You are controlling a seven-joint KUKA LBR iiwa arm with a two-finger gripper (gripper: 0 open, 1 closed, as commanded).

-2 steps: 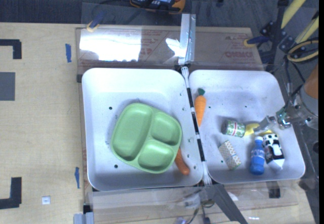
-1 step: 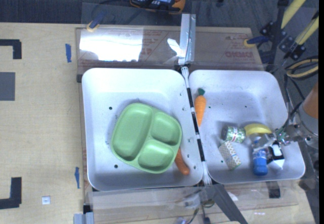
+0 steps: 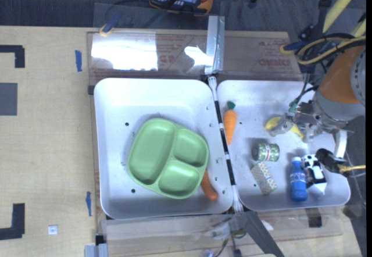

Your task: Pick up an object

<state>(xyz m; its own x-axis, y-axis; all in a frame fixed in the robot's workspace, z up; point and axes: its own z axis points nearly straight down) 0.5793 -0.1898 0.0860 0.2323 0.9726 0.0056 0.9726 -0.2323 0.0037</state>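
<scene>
Right, labels first: faint reddish print runs across the clear plastic sheet point(image 3: 174, 52) behind the bins, too washed out to read, and the small green-labelled tin can point(image 3: 267, 152) shows nothing legible either. Over to the hand point(image 3: 295, 122), low in the right white bin point(image 3: 250, 96), arm coming in from the right; whether it's spread or closed, I cannot tell, with metal parts crowding it. It sits right against the yellow banana-shaped toy point(image 3: 273, 124), which lies roughly left to right beside it. Nearby, the orange plastic carrot point(image 3: 230, 124) lies lengthwise against the divider, green top pointing away from the camera. Further front, a blue bottle with a white cap point(image 3: 298, 179) lies lengthwise, cap toward the back. Left bin: a green divided plate point(image 3: 167, 157).
</scene>
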